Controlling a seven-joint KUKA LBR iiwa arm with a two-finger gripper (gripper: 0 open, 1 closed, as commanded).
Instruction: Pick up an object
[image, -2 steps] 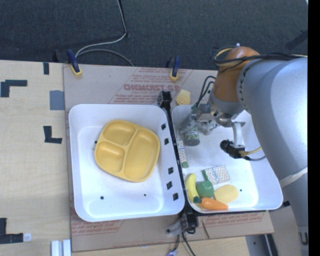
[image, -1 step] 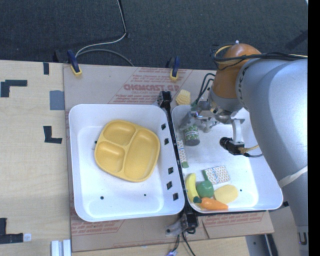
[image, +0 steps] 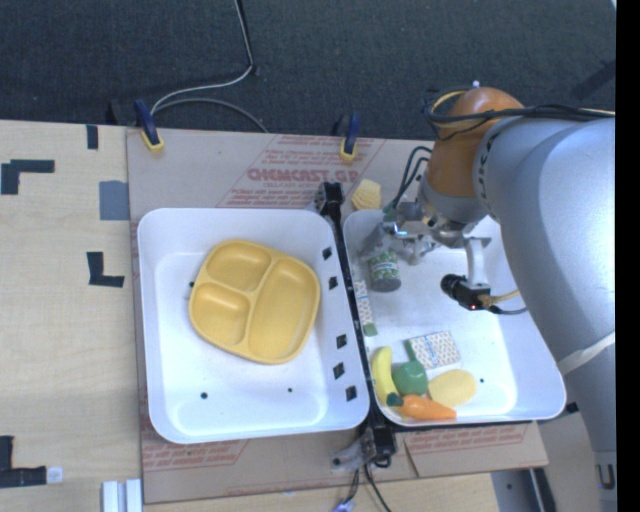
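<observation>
The KUKA arm (image: 560, 230) shows a broad, smooth grey shell, rounded like a barrel, with a glossy orange band (image: 470, 135) capping the segment above the wrist. Thin black cables (image: 412, 175) loop along the wrist, where silver metal fittings and a small black module with a cable are mounted.

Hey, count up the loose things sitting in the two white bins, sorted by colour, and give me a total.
Yellow: 3 (divided plate, banana, lemon-shaped piece)
Green: 1 (green toy)
Orange: 1 (carrot)
Grey-green: 1 (small can)
Patterned: 1 (flat packet)
Total: 7
</observation>
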